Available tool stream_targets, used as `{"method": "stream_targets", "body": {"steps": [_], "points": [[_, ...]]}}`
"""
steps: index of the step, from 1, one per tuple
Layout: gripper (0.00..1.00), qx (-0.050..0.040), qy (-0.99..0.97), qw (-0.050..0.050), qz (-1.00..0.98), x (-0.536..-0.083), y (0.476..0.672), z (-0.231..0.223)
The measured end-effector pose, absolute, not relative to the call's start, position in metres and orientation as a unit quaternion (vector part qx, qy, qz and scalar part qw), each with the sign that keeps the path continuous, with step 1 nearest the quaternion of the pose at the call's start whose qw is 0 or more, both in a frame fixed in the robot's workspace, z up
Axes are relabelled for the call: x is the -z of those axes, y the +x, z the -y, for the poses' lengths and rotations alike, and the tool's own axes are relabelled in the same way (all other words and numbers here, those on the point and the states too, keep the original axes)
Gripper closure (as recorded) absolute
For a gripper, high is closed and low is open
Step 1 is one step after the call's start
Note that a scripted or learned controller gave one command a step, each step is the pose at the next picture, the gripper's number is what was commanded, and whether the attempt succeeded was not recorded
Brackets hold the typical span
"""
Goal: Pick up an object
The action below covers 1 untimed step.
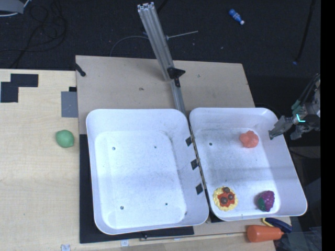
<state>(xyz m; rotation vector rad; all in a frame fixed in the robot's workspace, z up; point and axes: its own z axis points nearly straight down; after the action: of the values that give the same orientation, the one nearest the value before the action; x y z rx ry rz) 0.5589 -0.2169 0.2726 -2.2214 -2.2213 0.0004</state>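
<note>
A: Hand (287, 128) parked just off the right bin's (291, 167) right rim, up by the far corner. Open or shut? Can't tell, too blurry.

B: Closest pick looks like the orange lump (249, 139), near that rim. Risk: clipping the rim on the way in.

A: Purple grapes (266, 200) and yellow piece (225, 198) tucked against the near wall, cramped. Plenty of bare floor mid-bin though.
</note>
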Motion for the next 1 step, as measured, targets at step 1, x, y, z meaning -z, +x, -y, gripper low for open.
{"method": "stream_targets", "body": {"steps": [1], "points": [[0.00,-0.0001,-0.707,0.000,0.707,-0.2726,0.5589,0.2169]]}}
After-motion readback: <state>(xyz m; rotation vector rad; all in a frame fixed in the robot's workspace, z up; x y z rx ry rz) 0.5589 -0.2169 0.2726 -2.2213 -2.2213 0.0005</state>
